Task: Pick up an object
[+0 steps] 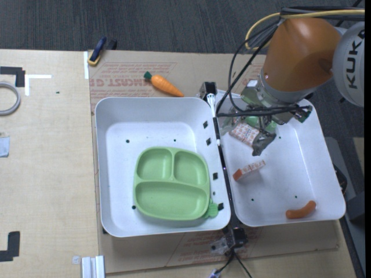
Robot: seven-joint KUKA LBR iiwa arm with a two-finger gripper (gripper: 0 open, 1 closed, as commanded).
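Dark grey carpet (145, 16), tan bench (46, 172)

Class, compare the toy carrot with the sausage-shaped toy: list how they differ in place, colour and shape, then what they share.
The carrot lies on the cardboard outside the bins; the sausage lies inside the right bin, near its front corner. The carrot has a green top; the sausage is plain orange-brown. The carrot tapers to a point; the sausage is rounded and slightly curved. Both are small, elongated and lying flat.
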